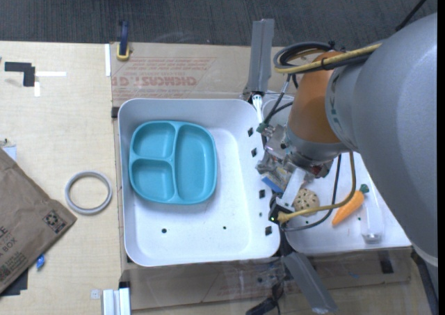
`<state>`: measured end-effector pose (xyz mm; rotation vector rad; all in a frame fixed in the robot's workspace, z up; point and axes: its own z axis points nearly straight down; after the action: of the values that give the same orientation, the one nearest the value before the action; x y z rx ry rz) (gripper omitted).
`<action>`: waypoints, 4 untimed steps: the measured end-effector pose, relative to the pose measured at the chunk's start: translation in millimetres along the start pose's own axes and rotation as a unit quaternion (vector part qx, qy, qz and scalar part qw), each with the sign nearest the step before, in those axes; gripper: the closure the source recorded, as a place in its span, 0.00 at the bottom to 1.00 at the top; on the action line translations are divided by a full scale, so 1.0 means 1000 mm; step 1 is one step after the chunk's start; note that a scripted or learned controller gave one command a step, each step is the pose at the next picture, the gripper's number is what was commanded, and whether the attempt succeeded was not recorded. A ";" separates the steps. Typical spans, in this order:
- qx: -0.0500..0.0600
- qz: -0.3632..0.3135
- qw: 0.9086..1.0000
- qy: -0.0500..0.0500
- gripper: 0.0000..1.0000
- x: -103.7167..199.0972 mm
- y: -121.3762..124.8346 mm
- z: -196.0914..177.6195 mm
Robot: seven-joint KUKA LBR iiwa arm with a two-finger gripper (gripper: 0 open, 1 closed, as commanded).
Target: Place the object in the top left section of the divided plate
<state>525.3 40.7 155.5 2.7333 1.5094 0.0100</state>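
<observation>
At the far left of the frame a cardboard box [24, 227] lies on the desk [55, 133], and just to its right sits a tape ring [88, 191].

Next comes the left bin [191, 240], left of centre. In its upper left part lies the blue plate [172, 162], divided into two small sections on its left side and one large section on its right. All three sections look bare, including the top left one, so nothing has been delivered there.

Right of centre, the arm [361, 108] hangs low over the near edge of the right bin [348, 233]. The jaws [278, 183] sit among cables and brackets just beside the wall between the two bins; whether they stand wide or narrow, or hold anything, I cannot tell.

Just right of them in the right bin lies a cookie [305, 199], and further right a carrot [348, 208]. Either could be the object; the task does not say which.

By my judgement the task is at its start: a pick seems under way or about to be tried, and the carry across to the plate and the release are all left to do.
</observation>
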 end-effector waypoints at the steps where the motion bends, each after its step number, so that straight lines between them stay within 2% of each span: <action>1: 0.002 0.001 1.000 -0.002 1.00 -0.001 0.000 -0.008; 2: 0.012 0.029 1.000 -0.001 1.00 0.021 -0.062 -0.036; 3: 0.015 0.286 0.958 -0.002 1.00 0.065 -0.074 0.063; 4: 0.020 0.302 0.953 0.012 1.00 0.045 -0.082 0.056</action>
<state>480.7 121.5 97.6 3.1101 0.6218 0.0209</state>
